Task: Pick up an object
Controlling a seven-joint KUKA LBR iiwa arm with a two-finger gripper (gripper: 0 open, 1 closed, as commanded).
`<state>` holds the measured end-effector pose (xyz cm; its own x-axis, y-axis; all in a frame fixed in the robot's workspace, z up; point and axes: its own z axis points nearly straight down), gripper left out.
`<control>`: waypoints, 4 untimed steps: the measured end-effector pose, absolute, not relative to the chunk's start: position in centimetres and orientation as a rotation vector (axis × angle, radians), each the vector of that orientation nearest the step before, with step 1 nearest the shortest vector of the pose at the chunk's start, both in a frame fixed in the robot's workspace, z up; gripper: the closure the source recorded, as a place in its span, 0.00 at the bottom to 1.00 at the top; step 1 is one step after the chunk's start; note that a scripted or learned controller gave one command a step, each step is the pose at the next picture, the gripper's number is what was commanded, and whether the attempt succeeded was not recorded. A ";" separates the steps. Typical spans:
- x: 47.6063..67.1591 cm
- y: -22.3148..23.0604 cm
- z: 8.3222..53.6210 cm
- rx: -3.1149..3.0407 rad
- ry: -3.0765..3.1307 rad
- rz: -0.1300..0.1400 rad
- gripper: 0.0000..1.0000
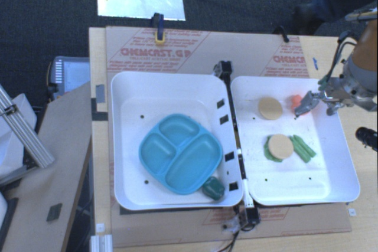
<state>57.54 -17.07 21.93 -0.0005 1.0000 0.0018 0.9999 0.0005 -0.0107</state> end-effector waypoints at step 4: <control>57.3 -18.0 8.2 -2.220 -2.222 0.000 0.00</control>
<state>57.34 -17.98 8.23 -0.0009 1.0000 0.0002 1.0000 0.0009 -0.0005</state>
